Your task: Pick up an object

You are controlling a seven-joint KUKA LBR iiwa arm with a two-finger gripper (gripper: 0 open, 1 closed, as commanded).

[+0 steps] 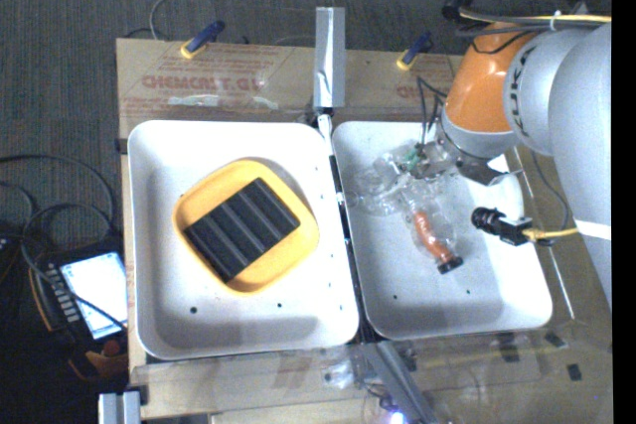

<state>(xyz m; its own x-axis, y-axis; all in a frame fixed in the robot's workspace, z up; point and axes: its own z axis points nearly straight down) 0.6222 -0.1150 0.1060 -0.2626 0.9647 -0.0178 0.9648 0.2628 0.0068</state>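
A yellow pad with a black ridged top lies in the left bin. In the right bin a small clear bottle with orange contents and a dark cap lies on its side. Crumpled clear plastic sits to its upper left. My gripper is low over the back of the right bin, at the right edge of the clear plastic and above the bottle. The wrist and its orange band hide most of it, and I see nothing held in it.
A black plug on a yellow cable hangs from the arm over the right bin's right side. A metal post stands at the back between the bins. Cardboard with blue clamps lies behind them.
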